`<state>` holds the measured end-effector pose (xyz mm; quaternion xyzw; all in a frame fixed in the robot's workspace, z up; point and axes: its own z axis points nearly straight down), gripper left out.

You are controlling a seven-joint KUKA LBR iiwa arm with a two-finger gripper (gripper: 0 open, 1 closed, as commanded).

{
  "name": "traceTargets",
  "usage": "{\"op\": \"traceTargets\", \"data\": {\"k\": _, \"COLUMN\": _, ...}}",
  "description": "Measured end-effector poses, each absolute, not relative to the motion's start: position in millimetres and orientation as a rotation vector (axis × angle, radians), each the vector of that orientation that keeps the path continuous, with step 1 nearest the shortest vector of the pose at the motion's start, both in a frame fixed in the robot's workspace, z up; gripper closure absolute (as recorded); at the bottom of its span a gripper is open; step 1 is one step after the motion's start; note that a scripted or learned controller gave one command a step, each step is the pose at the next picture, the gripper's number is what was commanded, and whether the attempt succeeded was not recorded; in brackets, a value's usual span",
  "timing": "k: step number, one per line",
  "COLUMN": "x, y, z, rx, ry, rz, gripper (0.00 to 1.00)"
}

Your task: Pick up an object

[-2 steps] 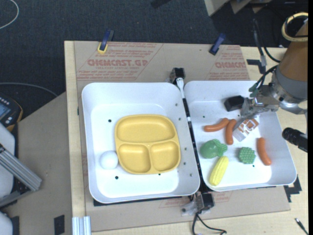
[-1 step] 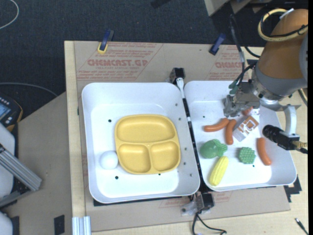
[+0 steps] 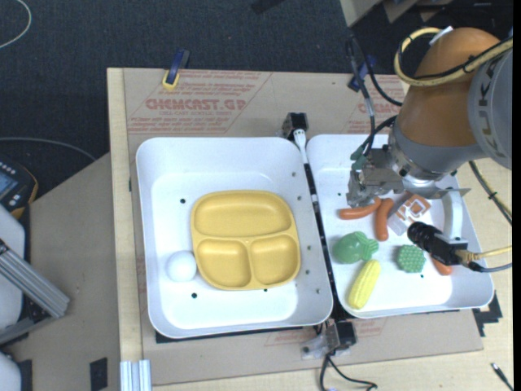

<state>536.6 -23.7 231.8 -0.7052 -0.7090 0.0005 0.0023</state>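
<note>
Yellow corn (image 3: 364,283) lies nearest, beside green broccoli (image 3: 354,248). Claw (image 3: 364,187) hovers above an orange sausage (image 3: 358,213); its opening cannot be told. Crowded toys risk a glancing, failed grasp.

The flat brown cardboard sheet (image 3: 244,96) under the two bins bears red print along its far edge that reads "CHEMCAST G.P", with smaller red lines beneath it too fine to read. A second patch of red print near the sheet's far right corner is partly covered and cannot be made out.
</note>
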Motion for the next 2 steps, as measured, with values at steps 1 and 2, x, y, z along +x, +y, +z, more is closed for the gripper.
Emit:
{"op": "traceTargets", "data": {"k": 1, "x": 544.3, "y": 21, "z": 221, "rx": -2.213, "ry": -2.224, "rz": 0.002, "gripper": 1.00}}
{"op": "traceTargets", "data": {"k": 2, "x": 549.5, "y": 4, "z": 222, "rx": -2.224, "ry": -2.220, "rz": 0.000, "gripper": 1.00}}
